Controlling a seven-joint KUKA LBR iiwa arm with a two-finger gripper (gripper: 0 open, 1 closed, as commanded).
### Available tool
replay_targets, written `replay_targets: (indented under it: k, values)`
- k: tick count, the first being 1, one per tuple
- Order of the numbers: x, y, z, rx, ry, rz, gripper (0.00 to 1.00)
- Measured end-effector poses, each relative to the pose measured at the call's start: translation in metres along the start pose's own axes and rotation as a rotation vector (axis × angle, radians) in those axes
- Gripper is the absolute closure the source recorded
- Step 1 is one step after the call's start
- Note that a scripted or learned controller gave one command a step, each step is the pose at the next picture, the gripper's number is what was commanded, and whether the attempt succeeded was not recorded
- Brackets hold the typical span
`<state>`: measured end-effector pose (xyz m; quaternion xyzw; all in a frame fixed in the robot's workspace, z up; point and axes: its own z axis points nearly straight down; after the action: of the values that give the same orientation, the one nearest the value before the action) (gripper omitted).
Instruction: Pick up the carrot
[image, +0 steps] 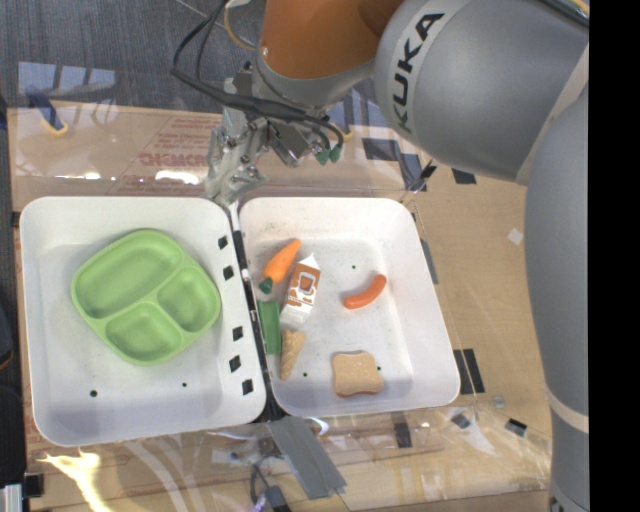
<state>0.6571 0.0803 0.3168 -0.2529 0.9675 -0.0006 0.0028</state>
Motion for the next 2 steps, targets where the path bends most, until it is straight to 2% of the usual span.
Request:
replay_targets:
  k: [1, 2]
  values:
    - [0.018, -0.032, 0.008, -0.001, 0.005, 0.297, 1.0]
    - [0.02, -0.037, -0.014, 0.001, 0.002, 0.536, 1.0]
